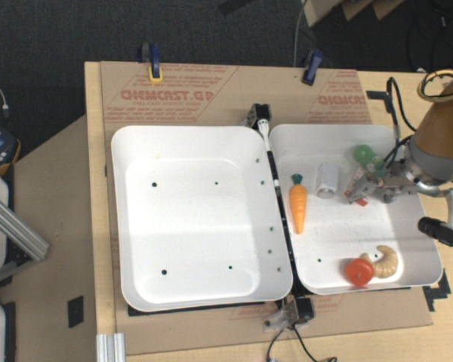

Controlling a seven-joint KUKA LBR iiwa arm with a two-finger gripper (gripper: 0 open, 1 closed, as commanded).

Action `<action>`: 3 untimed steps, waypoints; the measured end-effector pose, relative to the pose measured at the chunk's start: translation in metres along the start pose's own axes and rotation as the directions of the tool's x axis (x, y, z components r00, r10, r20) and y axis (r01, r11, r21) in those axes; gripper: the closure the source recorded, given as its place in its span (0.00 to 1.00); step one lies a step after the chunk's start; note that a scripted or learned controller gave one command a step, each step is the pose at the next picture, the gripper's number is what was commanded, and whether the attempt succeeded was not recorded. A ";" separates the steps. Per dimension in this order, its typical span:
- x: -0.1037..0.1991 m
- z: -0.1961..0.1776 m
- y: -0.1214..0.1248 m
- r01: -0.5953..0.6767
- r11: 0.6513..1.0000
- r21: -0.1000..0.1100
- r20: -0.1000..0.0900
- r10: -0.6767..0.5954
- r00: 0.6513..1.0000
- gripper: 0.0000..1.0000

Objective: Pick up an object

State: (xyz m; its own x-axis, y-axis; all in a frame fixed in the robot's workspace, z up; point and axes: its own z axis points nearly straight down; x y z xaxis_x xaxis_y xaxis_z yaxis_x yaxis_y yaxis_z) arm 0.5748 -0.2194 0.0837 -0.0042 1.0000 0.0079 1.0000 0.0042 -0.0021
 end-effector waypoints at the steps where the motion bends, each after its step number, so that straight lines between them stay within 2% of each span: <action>1: -0.002 -0.012 -0.001 -0.002 1.000 -0.005 0.007 0.002 1.000 1.00; 3: -0.003 -0.032 0.000 -0.003 1.000 -0.010 0.010 0.003 1.000 1.00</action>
State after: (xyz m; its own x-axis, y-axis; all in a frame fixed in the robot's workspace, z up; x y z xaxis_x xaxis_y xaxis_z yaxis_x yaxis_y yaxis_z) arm 0.5748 -0.2226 0.1157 -0.0012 1.0000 -0.0020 1.0000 0.0012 0.0080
